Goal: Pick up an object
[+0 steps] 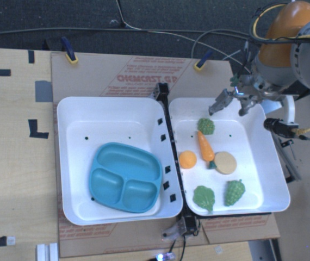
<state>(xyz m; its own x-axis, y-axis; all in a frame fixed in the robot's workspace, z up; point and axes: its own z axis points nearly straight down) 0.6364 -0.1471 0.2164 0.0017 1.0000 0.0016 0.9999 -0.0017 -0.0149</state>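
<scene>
— While the arm [285, 37] reaches in from the right, where exactly is its gripper [232, 105]?

— Over the far edge of the right bin [269, 162], above the back wall. Its two fingers are spread apart, one dark tip pointing toward the bin's middle and the other nearer the right wall, with nothing between them.

— And what lies in that bin?

— Six toy foods. A small green broccoli piece [205, 126] sits nearest the gripper, just below the left fingertip but apart from it. A carrot [205, 147] lies just in front of the broccoli, slanting toward the near side. An orange ball [187, 160] rests to the carrot's left, close to the divider. A tan round piece [225, 162] (maybe a potato or a biscuit, I cannot tell which) touches the carrot's lower end. Nearer the front wall are a leafy green piece [204, 197] and a bumpy green cluster [234, 192], side by side.

— The other bin?

— The left bin [70, 145] holds a blue divided plate [125, 176] with three compartments, lying flat toward the front.
</scene>
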